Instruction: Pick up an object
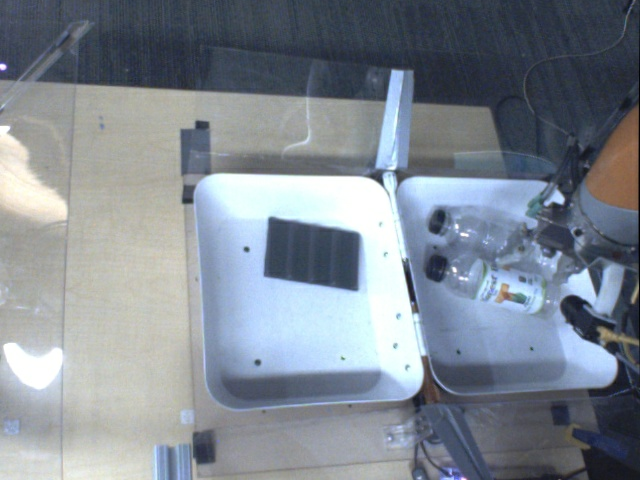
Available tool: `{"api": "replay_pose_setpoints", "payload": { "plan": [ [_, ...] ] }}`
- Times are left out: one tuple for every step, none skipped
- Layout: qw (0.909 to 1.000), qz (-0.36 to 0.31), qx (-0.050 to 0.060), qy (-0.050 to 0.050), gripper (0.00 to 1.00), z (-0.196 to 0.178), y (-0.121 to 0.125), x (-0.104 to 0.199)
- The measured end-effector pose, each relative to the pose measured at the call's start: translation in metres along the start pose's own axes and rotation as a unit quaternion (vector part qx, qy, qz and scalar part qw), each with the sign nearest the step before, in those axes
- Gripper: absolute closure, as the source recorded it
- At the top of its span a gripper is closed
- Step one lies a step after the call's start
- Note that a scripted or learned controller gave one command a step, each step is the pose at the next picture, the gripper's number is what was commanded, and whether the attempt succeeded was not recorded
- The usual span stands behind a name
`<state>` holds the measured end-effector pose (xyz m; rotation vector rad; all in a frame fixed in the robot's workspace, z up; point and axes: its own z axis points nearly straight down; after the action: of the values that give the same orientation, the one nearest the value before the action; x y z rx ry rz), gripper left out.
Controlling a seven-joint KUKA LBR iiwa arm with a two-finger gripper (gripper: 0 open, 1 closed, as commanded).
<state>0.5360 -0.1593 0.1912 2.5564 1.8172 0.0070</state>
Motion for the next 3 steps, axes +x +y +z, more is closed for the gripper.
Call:
{"api": "replay_pose_setpoints", "payload": {
  "plan": [
    [0.9851, 0.172, -0.001, 0.0, 0.0, -0.093, -0.019, -0.026],
    [0.9928, 0.12, -0.002, 0.0, 0.0, 0.061, -0.006, -0.03],
    [0.9982, 0.056, 0.022, -0.007, 0.0, 0.106, 0.092, -0.016]
  ]
}}
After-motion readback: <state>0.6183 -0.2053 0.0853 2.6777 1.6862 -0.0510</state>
